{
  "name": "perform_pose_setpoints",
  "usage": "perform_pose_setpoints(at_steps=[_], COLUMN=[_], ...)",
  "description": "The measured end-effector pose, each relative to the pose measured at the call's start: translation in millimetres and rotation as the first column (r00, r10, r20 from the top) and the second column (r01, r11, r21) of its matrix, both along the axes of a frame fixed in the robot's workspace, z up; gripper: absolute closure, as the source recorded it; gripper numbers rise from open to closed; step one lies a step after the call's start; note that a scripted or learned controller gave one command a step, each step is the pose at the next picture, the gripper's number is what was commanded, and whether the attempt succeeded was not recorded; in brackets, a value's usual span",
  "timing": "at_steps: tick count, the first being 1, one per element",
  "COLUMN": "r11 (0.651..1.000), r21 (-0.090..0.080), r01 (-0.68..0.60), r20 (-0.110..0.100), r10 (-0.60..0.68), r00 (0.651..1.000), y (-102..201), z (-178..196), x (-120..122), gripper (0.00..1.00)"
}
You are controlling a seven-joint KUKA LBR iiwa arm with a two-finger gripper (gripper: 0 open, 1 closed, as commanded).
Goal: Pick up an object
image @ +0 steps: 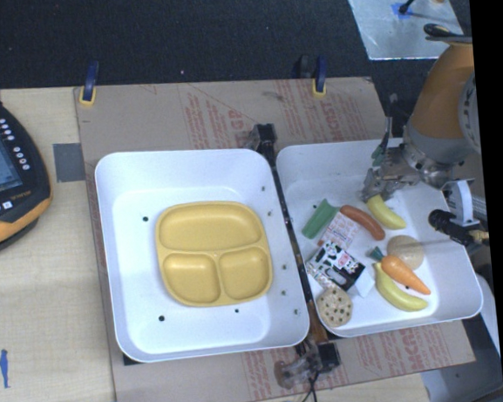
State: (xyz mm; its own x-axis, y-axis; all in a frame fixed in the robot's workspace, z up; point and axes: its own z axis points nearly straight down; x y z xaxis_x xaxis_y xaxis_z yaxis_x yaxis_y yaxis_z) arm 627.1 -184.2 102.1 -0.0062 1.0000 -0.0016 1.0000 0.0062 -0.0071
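Note:
The right bin (319,168) holds several small items: a green block (319,217), a hot dog (362,221), a small yellow banana (386,213), a black-and-white patterned pouch (338,263), a cookie (335,306), a carrot (404,272), a larger banana (398,293) and a pale round item (405,250). My gripper (381,183) hangs low over the bin's upper right part, just above the small banana and the hot dog's end. Nothing shows between its fingers.
The left bin (125,251) carries a yellow three-compartment plate (213,251). A teach pendant (0,174) lies at the bench's far left. Blue clamps (89,82) pin the cardboard at the back. The arm's body (441,118) covers the right bin's upper right corner.

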Motion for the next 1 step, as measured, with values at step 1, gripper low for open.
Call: perform_pose_setpoints(at_steps=[1], r11=[1.0], r21=[0.001], r01=[0.0], r20=[0.001], r10=[0.0], r00=[1.0], y=[44.9], z=[26.8], x=[-12.4], gripper=[1.0])
